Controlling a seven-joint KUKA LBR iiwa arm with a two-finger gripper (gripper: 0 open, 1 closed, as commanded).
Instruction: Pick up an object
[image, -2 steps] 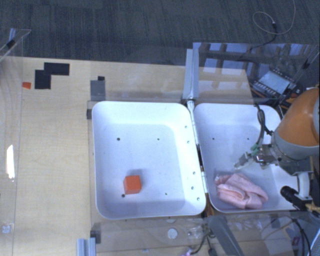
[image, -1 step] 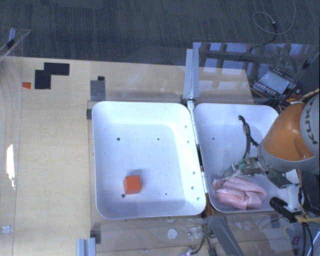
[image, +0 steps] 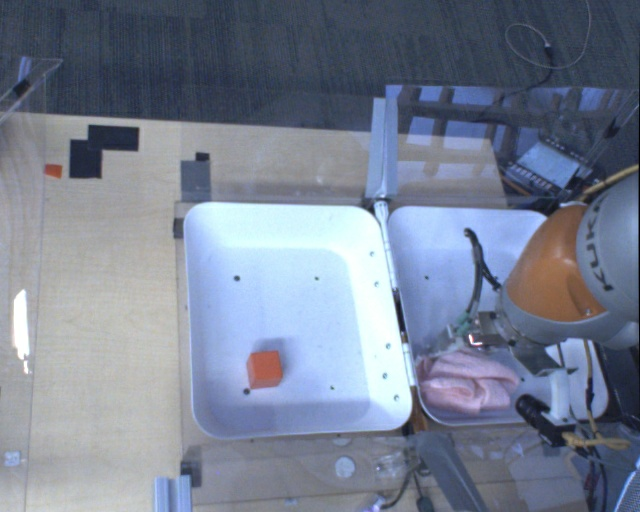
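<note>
Lower right of the frame, a pink cloth (image: 466, 381) lies bunched in the right bin (image: 440, 250); the gripper (image: 478, 338) hangs just above, its opening impossible to tell. Descend centred on the thickest fold. An orange block (image: 265, 369) sits in the left bin (image: 280, 240).

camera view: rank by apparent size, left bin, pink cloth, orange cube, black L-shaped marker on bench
1. left bin
2. pink cloth, partly hidden by the arm, so likely larger than it looks
3. black L-shaped marker
4. orange cube
</note>
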